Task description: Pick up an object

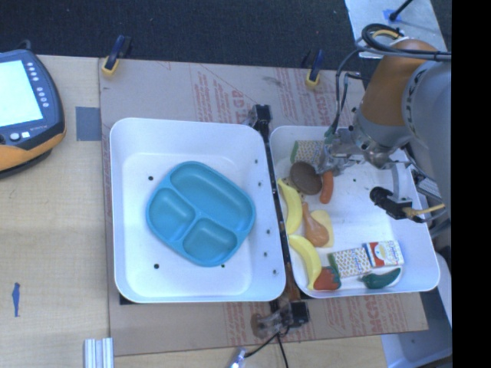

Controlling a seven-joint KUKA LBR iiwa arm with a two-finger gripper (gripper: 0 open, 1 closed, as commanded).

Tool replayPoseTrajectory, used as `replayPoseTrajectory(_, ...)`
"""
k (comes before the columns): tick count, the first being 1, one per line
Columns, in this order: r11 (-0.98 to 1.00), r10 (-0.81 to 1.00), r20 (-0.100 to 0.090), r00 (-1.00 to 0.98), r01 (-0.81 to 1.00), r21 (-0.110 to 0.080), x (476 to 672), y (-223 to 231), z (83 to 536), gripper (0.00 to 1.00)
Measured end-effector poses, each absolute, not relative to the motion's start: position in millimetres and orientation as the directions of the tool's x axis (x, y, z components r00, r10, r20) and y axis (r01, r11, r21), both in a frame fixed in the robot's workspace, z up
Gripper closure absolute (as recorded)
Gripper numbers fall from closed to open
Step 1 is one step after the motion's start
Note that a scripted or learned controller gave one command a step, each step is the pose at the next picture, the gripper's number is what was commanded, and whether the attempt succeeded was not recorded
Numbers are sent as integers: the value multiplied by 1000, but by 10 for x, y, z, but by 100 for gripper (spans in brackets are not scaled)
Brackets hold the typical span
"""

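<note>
Two bins lie below us, and in the right bin (420,263) our gripper (331,162) hangs at the far-left corner, its grip impossible to tell, just over the carrot (327,188), whose long axis runs toward the near edge.

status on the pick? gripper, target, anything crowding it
Gripper low over right bin, far end. Nearest: brown round item and orange carrot; no grasp visible. Bananas crowd the left wall.
</note>
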State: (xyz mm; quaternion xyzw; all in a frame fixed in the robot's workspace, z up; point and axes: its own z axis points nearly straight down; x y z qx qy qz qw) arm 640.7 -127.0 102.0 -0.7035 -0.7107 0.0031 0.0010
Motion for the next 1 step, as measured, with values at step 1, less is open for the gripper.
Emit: replayPoseTrajectory(1, 6, 1000, 0, -6, 1000, -2, 6080, -619, 1931, 100)
